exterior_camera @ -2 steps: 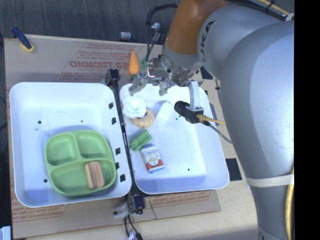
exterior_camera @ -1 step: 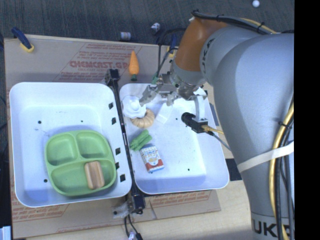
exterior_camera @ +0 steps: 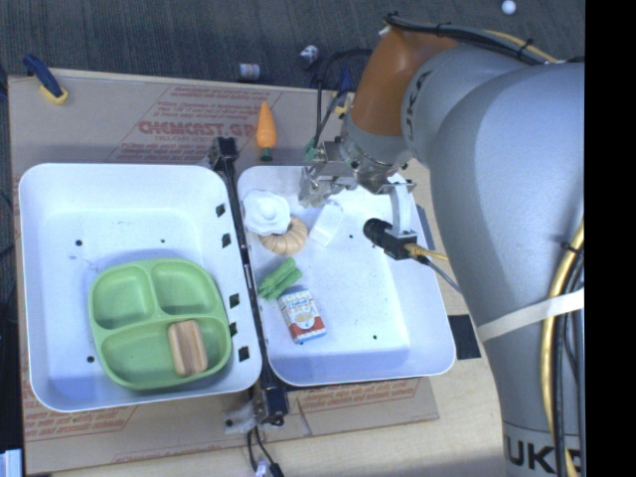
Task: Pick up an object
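Big grey arm w/ orange band reaches in from right, wrist bent down over far end of right bin. Pincer sits low at the bin's far-left corner, beside a white lump; spread or pressed together, can't tell. Left bin has green divided tray w/ tan block in its near section. Right bin: croissant-like piece, green item, small printed packet, all apart from pincer. Orange carrot lies on surface behind bins.
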Controlling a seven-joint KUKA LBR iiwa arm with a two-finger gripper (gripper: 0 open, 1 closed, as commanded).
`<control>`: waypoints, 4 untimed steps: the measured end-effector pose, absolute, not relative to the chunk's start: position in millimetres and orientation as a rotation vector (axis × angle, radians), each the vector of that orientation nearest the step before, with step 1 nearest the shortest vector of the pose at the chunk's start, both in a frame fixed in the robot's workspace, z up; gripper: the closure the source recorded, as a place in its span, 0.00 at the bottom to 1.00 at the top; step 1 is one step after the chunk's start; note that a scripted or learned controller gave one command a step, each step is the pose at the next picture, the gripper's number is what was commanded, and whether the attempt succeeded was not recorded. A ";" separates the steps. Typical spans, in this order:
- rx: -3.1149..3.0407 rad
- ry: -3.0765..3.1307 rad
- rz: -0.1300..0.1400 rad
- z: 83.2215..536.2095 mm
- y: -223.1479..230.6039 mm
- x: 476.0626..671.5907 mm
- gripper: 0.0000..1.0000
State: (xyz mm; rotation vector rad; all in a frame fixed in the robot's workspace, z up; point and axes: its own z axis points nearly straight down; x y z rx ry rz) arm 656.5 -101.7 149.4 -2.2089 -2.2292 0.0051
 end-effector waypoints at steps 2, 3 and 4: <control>-2.214 -2.226 0.004 207.0 -28.2 496.8 1.00; -2.215 -2.226 0.003 207.1 -28.4 496.9 0.00; -2.219 -2.227 0.000 265.3 -83.5 566.5 0.00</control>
